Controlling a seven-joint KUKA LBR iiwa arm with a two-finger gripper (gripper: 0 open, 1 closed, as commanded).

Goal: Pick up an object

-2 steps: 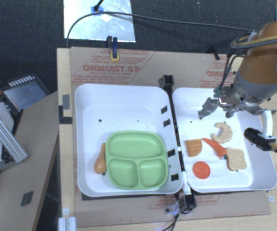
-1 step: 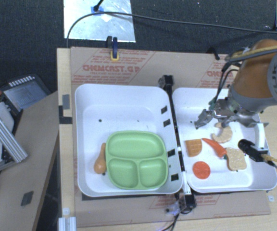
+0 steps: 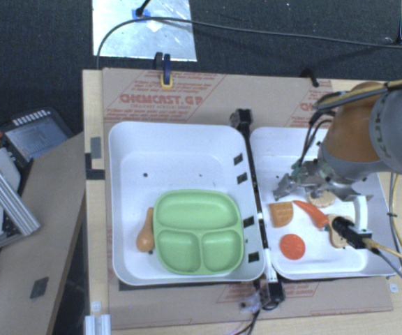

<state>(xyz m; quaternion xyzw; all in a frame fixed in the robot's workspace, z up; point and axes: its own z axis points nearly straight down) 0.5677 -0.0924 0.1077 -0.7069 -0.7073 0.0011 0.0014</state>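
Above the right white plastic bin (image 3: 271, 145), metal two-finger gripper (image 3: 287, 185); whether spread or clenched, cannot tell. Just below the tips, small orange block (image 3: 281, 213); beside it, red-orange carrot-shaped piece (image 3: 311, 213). Best to descend straight, straddling the block alone.

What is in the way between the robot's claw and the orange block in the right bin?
Nothing visible. The gripper hangs just above and to the left of the orange block in the right bin, with bare white floor between them. The orange-red carrot-shaped piece lies beside the block, and the red disc sits below it, both off that path.
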